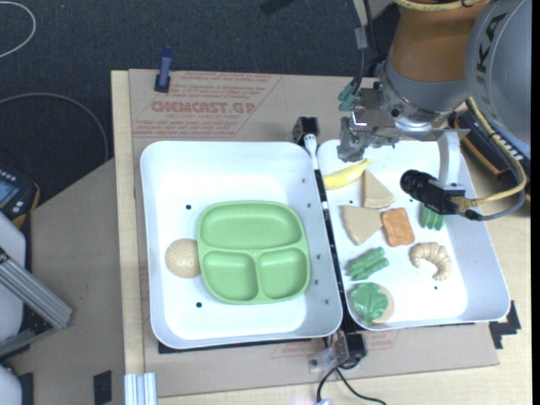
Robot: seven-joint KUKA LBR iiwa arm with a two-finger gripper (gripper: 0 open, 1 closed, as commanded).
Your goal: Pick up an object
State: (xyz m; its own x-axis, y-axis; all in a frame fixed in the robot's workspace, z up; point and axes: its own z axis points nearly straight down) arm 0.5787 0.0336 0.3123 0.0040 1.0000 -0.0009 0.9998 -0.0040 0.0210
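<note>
My gripper (353,148) hangs over the far left corner of the right bin (485,268), just above a yellow banana (345,175). Nothing shows in its grasp. Near the banana lie two pale wedges (377,192) (360,224), an orange-brown slab (397,226), a croissant (432,258), a bunch of green beans (367,265) and a round green-topped piece (371,302). A small green item (432,218) lies partly under a black cable fitting (429,191).
The left bin (160,192) holds a green divided plate (253,251) and a beige ball (181,258) beside its left edge. The arm's grey and orange body (439,40) looms over the right bin's far side. A black divider (325,218) runs between the bins.
</note>
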